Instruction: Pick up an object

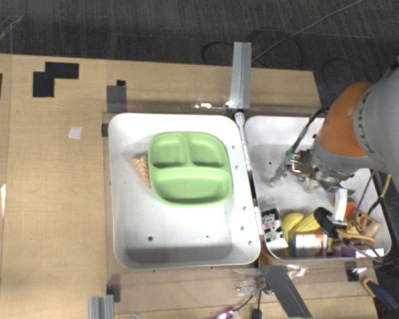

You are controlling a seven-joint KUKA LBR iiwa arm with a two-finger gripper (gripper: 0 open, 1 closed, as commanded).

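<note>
The end effector [299,168] hangs low in the right bin [266,138]; I cannot tell its opening. Labels on the cluttered objects [309,234] near it seem too blurred to read.

The green divided plate [189,167] hides most of a tan object [141,171]; the arm [372,121] is cut off at the right edge.

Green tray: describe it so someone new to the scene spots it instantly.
Look at the left white bin. The green tray lies in its upper half, with three compartments, two small above one wide. A tan item peeks from under its left edge; nothing else there is green.
</note>
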